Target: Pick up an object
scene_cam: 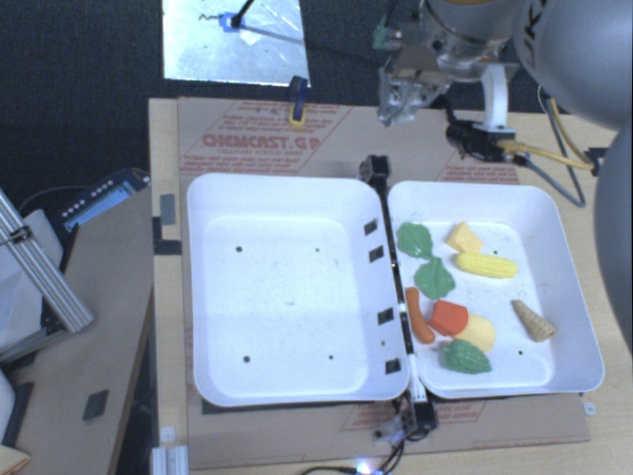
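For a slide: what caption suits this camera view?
Claw raised behind the right bin of toy food, left bin beside it.

Two white bins [287,191]; three green leafy pieces [414,239]; one corn cob [486,264]; one cone [533,320].

foil sheet [235,26]: far left, on dark floor
blue clamp [297,101]: far bench edge
grey remote [99,198]: left of the bench
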Available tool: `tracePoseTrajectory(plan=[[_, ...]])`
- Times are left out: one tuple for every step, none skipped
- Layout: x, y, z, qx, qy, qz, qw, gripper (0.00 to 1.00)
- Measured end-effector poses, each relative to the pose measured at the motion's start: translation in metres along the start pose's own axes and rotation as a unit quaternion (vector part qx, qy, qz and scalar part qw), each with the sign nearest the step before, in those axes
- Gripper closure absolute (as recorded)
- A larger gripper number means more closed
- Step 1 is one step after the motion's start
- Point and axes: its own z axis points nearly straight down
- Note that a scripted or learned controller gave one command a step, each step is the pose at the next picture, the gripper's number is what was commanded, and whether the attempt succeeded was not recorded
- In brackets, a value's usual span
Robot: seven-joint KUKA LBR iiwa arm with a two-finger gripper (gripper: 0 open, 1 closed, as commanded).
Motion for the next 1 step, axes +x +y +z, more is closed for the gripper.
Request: tracePoseTrajectory(plan=[[0.023,-0.0143,-0.032,0.0,0.0,0.001,1.0,1.0]])
